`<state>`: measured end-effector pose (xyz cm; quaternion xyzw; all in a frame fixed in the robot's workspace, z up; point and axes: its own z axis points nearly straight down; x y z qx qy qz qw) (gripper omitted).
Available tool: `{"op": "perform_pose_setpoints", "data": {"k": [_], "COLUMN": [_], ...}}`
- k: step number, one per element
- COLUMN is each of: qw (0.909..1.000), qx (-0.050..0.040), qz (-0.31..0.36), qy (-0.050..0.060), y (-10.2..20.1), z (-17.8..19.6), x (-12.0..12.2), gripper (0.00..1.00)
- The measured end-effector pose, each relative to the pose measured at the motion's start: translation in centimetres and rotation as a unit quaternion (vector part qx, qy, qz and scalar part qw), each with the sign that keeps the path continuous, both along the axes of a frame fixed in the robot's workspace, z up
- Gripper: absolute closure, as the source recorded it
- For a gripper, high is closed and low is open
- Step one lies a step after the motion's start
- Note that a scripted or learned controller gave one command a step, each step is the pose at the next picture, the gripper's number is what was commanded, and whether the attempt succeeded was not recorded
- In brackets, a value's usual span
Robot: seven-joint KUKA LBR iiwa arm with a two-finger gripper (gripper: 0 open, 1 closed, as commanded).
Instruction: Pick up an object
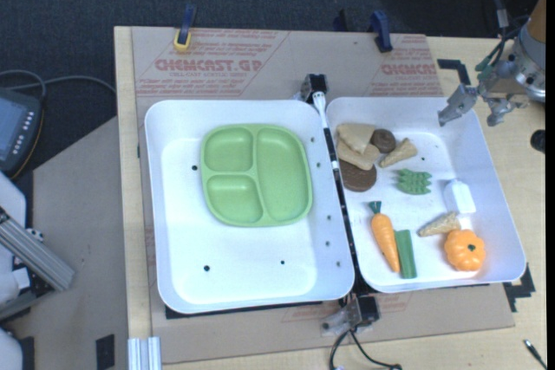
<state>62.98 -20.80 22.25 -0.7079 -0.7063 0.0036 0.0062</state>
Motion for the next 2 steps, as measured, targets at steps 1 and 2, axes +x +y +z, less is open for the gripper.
{"op": "perform_pose_setpoints", "data": {"k": [1,2], "qw": [1.0000,1.0000], "qx": [-0.0017,-0.0009], "qz": [0.001,0.001], "qy": [-0.007,-0.003], "y": [0.0,-0.1], "z": [0.8,-5.6], "x": [0.3,0.1], "gripper": [0.00,0.00]}}
